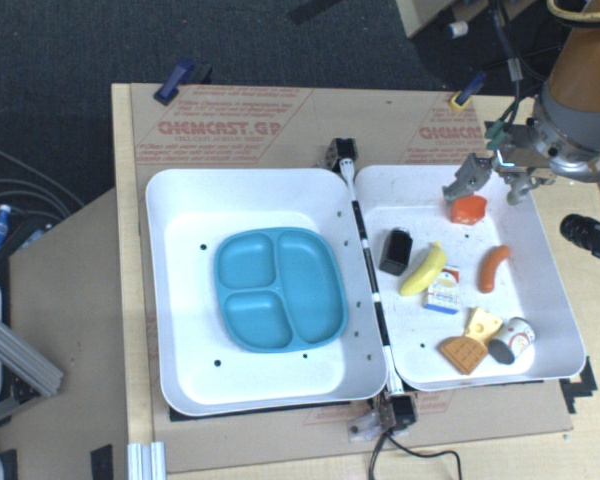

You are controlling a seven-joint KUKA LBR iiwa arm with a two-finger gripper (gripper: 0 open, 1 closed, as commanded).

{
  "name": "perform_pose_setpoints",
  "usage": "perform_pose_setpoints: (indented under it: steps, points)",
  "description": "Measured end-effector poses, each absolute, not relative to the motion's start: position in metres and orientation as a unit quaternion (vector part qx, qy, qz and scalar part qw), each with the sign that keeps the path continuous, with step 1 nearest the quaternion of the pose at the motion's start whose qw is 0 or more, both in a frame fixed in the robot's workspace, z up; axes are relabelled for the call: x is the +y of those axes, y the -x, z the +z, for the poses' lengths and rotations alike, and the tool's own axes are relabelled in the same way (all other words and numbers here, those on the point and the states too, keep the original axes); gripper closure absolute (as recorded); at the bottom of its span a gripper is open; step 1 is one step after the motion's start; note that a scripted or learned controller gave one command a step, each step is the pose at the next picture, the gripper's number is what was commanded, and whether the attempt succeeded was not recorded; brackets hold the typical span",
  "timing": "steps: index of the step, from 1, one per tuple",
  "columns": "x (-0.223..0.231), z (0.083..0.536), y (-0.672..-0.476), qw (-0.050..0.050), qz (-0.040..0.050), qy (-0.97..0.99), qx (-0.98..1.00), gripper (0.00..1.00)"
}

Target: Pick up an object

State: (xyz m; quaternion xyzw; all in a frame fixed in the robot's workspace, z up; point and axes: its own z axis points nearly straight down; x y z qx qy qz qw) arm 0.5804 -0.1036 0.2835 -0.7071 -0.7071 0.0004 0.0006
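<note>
The red tomato-like object [469, 209] lies near the far edge of the right bin [540, 363], just under the claw [500, 176]. It is squat and roundish, with no clear long axis or heading. The claw's fingers look spread, one left of the object and one to its right, gripping nothing. In my judgement a rounded toy could squirt sideways if the fingers close off-centre. The banana [424, 270] and sausage [493, 267] lie well apart from it.

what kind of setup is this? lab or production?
Likely a robot-grasping lab bench: two white bins on a Chemcast-printed board, toy food such as a banana and sausage, and loose cables on dark carpet.
</note>
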Motion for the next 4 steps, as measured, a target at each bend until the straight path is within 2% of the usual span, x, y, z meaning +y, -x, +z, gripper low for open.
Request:
perform_pose_setpoints:
  steps: [1, 2, 3, 4]
  points:
    - [-0.131, 0.111, -0.593, 0.001, 0.0007, 0.707, -0.707, 0.00]
    - [-0.109, 0.085, -0.667, 0.000, -0.0003, 0.707, -0.707, 0.00]
    - [-0.109, 0.096, -0.667, -0.001, -0.0011, 0.707, -0.708, 1.00]
    - [-0.109, 0.095, -0.667, -0.001, -0.0010, 0.707, -0.708, 0.00]
